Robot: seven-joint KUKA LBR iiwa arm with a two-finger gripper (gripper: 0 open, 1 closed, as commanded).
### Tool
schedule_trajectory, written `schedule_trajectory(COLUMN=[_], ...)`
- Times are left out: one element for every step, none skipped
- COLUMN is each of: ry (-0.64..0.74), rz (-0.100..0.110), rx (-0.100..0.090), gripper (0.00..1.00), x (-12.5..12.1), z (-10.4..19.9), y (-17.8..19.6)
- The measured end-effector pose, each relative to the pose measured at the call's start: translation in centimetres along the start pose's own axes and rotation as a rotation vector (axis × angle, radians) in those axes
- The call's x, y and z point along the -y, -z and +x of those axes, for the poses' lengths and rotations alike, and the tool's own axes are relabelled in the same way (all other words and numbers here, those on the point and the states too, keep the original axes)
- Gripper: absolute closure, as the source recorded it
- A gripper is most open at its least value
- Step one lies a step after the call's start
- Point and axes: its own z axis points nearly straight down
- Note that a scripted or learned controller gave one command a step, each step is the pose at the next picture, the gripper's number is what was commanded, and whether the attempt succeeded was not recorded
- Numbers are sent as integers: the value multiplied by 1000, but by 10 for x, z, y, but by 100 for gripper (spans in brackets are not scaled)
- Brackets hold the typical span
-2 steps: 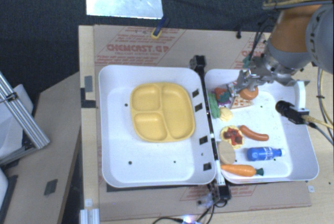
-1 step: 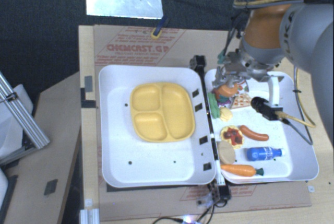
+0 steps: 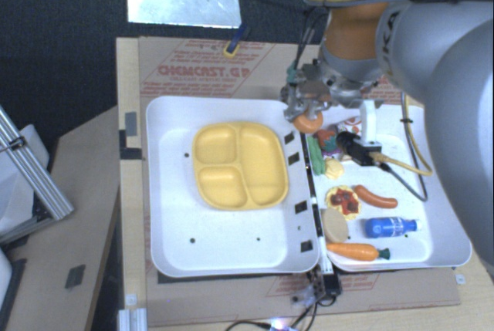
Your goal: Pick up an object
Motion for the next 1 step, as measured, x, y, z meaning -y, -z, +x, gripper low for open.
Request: schedule_trajectory(ry=[0], rz=[2], rx=[0], gripper=[100], x=[-3], z=[59], y=[-9])
